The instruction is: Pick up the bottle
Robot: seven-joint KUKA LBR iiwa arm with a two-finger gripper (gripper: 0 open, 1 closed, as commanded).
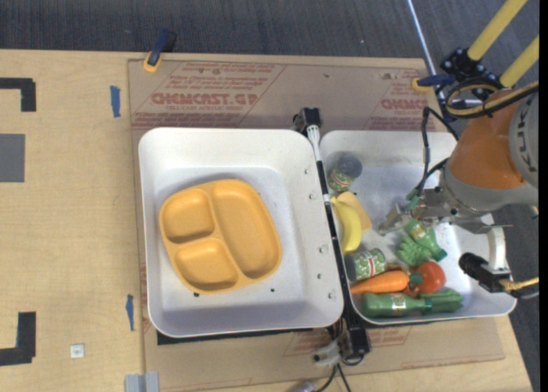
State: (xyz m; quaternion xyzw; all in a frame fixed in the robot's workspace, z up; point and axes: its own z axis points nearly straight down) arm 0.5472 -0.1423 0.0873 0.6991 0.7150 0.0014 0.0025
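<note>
The two-finger gripper point(417, 209) hangs in the right white bin point(377, 144); its opening cannot be told. Nearer the camera than it lies one green plastic bottle point(409, 303), beside one carrot point(381, 282), tomato point(431, 276) and banana point(348, 220). Two cans point(342, 172) point(366, 262) lie to its left. The left white bin point(214, 146) holds one yellow divided plate point(221, 234).

A grey KUKA arm point(518, 138) with a broad orange band above its wrist. Black cables loop just above the band. Beside the band, the metallic tool point(417, 209) shows small grey parts; a black fitting sits below it.
</note>
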